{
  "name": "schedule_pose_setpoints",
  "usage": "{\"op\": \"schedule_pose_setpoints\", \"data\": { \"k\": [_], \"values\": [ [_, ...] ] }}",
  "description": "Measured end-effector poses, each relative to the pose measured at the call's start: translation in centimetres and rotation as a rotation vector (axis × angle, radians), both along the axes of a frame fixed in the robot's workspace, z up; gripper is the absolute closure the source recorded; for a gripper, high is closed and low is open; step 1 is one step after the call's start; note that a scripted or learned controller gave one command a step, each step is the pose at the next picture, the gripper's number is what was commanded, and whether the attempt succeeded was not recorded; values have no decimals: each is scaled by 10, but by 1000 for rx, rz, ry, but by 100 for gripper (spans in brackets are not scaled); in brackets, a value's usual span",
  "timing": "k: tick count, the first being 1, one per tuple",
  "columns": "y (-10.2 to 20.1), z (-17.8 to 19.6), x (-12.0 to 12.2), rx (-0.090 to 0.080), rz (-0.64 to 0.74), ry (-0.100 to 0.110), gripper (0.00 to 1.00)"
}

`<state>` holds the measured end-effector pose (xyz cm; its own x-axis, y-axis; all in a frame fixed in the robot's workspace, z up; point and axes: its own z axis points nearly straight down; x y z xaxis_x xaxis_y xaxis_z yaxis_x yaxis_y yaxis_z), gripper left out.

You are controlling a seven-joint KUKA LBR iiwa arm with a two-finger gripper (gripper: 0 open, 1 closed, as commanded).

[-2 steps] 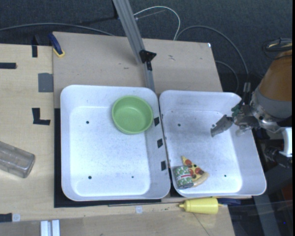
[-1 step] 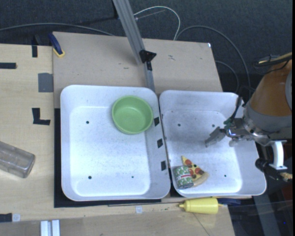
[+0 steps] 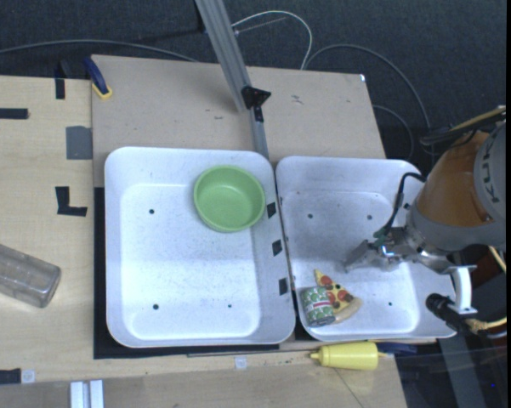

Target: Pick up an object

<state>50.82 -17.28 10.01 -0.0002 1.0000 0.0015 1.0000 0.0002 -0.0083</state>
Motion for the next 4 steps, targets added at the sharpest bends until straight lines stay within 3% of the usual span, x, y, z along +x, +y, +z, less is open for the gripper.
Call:
{"op": "schedule_pose_setpoints", "data": {
  "k": [1, 4],
  "values": [
    [1, 13, 2, 0, 2, -4, 100],
    [-9, 167, 2, -4, 2, -13, 100]
  ]
}}
